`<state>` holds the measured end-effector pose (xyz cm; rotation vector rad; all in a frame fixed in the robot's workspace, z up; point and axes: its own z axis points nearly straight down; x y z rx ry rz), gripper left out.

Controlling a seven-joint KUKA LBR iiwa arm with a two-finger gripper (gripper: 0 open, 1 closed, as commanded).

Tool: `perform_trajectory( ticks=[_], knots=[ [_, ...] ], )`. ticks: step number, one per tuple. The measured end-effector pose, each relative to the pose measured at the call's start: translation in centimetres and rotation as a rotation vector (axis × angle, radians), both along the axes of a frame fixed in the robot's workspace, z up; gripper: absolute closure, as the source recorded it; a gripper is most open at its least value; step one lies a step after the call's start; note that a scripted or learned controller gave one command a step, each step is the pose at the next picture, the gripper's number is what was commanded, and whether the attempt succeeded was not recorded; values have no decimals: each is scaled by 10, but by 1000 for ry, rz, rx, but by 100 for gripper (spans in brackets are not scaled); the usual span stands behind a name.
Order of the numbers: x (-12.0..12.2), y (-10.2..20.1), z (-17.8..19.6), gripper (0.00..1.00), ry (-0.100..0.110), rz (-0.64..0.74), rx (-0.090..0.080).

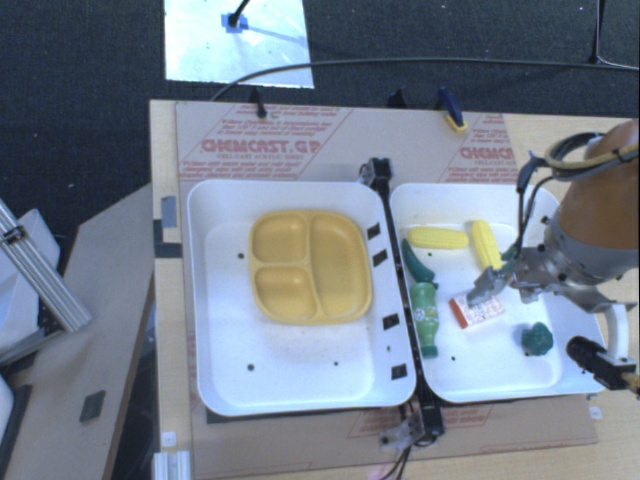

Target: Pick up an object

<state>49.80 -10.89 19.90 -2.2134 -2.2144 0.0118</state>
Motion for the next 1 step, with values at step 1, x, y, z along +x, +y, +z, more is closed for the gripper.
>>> perform_trajectory(
  ticks=[1],
  knots=[
    [3,0,6,0,-13,3,-2]
  ],
)
